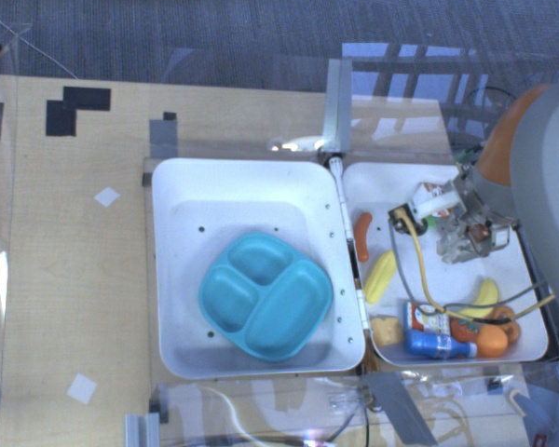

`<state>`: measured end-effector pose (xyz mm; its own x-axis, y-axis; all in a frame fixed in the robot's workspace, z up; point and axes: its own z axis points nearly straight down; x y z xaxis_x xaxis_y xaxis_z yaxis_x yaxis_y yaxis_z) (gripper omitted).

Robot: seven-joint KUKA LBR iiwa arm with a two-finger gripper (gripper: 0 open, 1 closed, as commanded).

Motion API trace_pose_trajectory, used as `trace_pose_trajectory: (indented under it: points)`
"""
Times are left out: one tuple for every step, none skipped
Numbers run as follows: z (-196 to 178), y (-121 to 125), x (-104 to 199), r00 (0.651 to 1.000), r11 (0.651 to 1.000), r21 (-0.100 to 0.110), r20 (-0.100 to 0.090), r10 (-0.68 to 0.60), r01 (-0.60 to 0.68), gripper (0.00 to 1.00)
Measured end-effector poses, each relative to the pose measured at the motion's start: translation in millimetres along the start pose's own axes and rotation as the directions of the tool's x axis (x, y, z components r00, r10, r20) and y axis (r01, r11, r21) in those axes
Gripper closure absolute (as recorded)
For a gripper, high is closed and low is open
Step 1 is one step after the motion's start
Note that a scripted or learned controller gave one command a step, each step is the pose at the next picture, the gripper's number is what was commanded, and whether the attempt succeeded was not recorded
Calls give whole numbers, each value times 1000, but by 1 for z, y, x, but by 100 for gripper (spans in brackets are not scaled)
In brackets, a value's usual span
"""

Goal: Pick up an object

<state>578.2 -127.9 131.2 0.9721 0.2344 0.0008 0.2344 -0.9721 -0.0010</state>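
Observation:
My gripper (466,238) hangs over the upper right part of the right bin (391,177), with the grey arm and its orange band reaching in from the right. Loose items lie in this bin. A red sausage (361,236) and a yellow corn cob (380,276) lie by the left wall. Along the front wall sit a tan lump (385,330), a blue bottle with a red label (435,336), an orange (492,341) and a yellow banana (485,294). Nothing shows in the gripper's grasp.
The left bin (182,250) holds a blue divided plate (265,294). A yellow cable (419,273) runs from the gripper down across the right bin's items. A metal divider post (338,110) stands between the bins at the back.

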Motion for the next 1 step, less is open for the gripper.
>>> trace_pose_trajectory:
  points:
    - [34, 21, -92, 1000, 1000, 0, -2, 28, -28, 100]
